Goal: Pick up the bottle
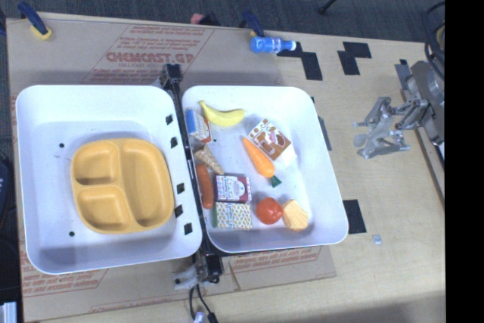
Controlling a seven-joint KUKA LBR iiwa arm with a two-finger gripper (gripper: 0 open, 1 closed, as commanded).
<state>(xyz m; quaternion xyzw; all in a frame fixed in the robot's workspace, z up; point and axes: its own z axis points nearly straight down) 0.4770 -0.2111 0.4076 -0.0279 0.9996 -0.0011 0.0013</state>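
The left bin (30, 163) holds a yellow divided tray (121, 184) and nothing that looks like a bottle. In the right bin (321, 155), going from the dividing wall rightward: a small bottle-like item with a blue end and a red-and-white label (198, 125) lies close against the left wall, just left of the banana (223, 115). This is most likely the bottle, though it is small and hard to make out. Near of it lie a brownish packet (208, 160), a sausage-shaped piece (205, 187) and two small cartons (232, 200); further right are a carrot (259, 156), a juice box (271, 139), a tomato (268, 210) and an orange wedge (296, 215).

The gripper (384, 134) hangs over bare worktop (393, 238), well right of the bin, with its fingers (372, 121) spread and nothing between them.

The bottle is probably a light, stiff plastic toy with a smooth, rounded, slippery body. Take it across its middle, on the label; the wall and the banana leave little room.
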